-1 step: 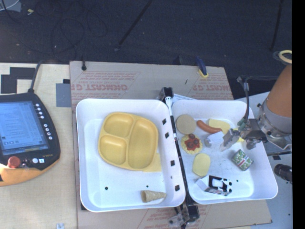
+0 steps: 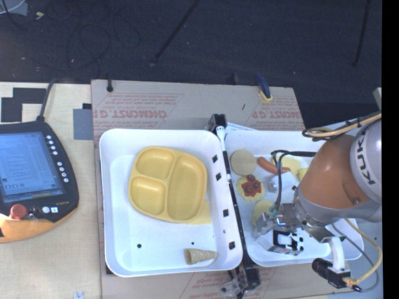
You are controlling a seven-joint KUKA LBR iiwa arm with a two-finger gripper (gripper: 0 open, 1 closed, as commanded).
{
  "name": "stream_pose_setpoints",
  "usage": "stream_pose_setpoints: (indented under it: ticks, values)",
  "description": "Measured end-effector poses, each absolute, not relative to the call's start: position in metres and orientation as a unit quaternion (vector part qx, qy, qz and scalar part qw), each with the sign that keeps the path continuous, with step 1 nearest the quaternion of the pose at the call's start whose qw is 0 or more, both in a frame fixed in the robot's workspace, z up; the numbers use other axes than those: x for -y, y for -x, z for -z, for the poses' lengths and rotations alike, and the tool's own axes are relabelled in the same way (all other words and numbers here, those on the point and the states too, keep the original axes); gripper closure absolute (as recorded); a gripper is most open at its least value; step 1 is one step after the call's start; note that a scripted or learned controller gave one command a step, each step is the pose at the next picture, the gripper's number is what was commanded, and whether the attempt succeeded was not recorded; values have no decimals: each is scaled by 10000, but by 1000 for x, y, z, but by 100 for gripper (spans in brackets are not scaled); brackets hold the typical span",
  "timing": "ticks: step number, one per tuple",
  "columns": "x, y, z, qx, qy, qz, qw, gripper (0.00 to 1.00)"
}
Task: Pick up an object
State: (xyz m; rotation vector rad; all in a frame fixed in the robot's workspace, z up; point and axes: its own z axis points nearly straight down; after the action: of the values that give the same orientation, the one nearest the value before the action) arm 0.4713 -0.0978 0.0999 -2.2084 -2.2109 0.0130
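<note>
My gripper (image 2: 277, 229) hangs low in the right bin (image 2: 249, 254), near its front edge, under the grey arm with its orange band (image 2: 330, 179). Just behind the gripper lie several toy foods: a beige round piece (image 2: 243, 162), a small pizza-like disc with red topping (image 2: 250, 187), an orange carrot-like piece (image 2: 269, 164) and a yellow piece (image 2: 262, 208) right beside the gripper. The arm hides most of the bin's right half. I see nothing between the fingers.
The left bin (image 2: 118, 229) holds a yellow divided plate (image 2: 168, 184) and a tan cone-shaped piece (image 2: 200, 255) near its front edge. A teach pendant (image 2: 34, 173) lies on the bench at the far left. Cables run beside the arm on the right.
</note>
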Motion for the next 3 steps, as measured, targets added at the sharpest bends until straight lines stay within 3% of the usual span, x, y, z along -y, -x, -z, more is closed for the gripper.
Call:
stream_pose_setpoints:
  ticks: [1,2,3]
  values:
    - [97,-532,-89,7077,7065,-1,18,0]
    - [88,-476,-89,7061,7081,12,-9,0]
    - [92,-515,-89,7079,7064,2,14,0]
